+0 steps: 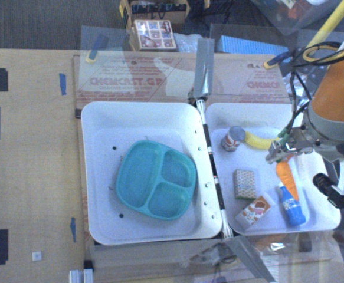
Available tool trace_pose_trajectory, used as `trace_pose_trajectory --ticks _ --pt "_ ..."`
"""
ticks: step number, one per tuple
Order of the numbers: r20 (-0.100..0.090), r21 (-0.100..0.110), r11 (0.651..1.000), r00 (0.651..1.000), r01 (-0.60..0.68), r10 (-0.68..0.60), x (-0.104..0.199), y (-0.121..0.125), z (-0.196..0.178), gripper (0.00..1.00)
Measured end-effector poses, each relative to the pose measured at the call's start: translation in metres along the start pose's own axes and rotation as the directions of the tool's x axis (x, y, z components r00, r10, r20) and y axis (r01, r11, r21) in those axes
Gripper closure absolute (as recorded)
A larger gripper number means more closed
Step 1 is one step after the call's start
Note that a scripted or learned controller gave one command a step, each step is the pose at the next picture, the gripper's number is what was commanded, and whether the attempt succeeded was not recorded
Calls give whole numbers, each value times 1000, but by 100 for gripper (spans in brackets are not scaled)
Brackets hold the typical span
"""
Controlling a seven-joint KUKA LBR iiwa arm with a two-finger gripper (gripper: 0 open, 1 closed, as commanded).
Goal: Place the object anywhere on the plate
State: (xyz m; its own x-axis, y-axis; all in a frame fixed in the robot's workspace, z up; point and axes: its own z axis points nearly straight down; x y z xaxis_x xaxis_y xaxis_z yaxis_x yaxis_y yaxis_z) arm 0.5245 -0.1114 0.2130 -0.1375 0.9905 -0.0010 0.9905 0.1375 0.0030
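A teal plate [156,180] with three compartments lies in the left bin [101,128]. The right bin [260,114] holds a yellow banana [258,140], a small can [233,138], a tan box [245,183], a red and white packet [254,210], an orange carrot [286,178] and a blue bottle [291,206]. My gripper [284,148] hangs at the right side of the right bin, just above the carrot's top end and beside the banana's right tip. Nothing shows between its fingers.
A metal divider [202,75] runs between the bins at the back. Cardboard sheets [130,78] lie behind both bins, with an open box [154,7] further back. Cables and a yellow hose [331,22] hang at the upper right.
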Motion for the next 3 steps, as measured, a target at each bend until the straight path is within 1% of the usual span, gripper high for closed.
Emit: trace_pose_trajectory --ticks 1,2,3 --pt "0 1 999 999 44 -44 71 49 29 100" --pt "-1 1 990 990 141 -141 168 61 28 100" --pt "0 1 990 990 141 -141 168 61 29 0"
